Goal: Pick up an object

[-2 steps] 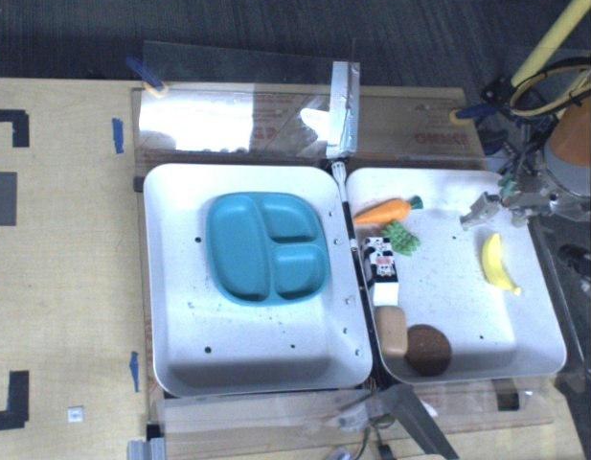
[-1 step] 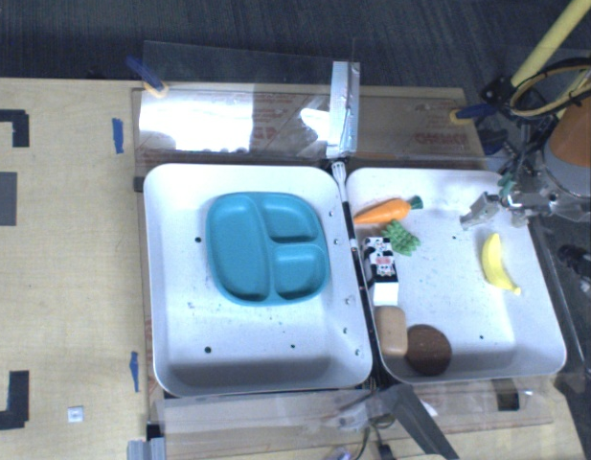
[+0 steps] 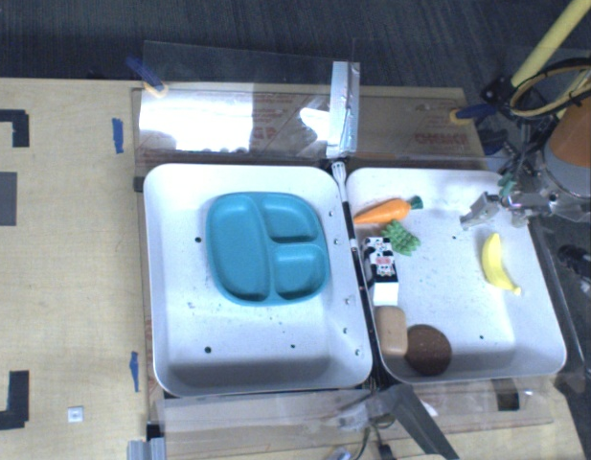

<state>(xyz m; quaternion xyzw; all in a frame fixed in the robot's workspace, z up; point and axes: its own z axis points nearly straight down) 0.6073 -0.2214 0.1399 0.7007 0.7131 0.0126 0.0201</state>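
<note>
On the left, the light wooden table (image 3: 56, 286) carries black corner marks and bits of blue tape. The left bin (image 3: 170, 353) holds a blue divided plate (image 3: 268, 247), lying flat near its middle with its two smaller compartments toward the right. A clear plastic sheet (image 3: 238, 108) stands behind this bin, ending at a shiny upright strip. Just past the divider, the right bin (image 3: 534, 348) holds the loose objects: an orange carrot (image 3: 383, 211) with a green top lies near the back left corner, with a small green toy (image 3: 402, 238) just beside it. Below them along the left wall sit a black-and-white printed box (image 3: 379, 257), a white block (image 3: 385, 292), a tan block (image 3: 391, 330) and, touching that, a dark brown round object (image 3: 429, 349) near the front edge. A yellow banana (image 3: 497, 263) lies further right, apart from the others. Above and just right of the banana, the gripper (image 3: 487, 209) hovers at the bin's back right, holding nothing; whether the jaws are open or closed I cannot tell. The arm's orange band (image 3: 571, 140) shows at the far right edge.
</note>
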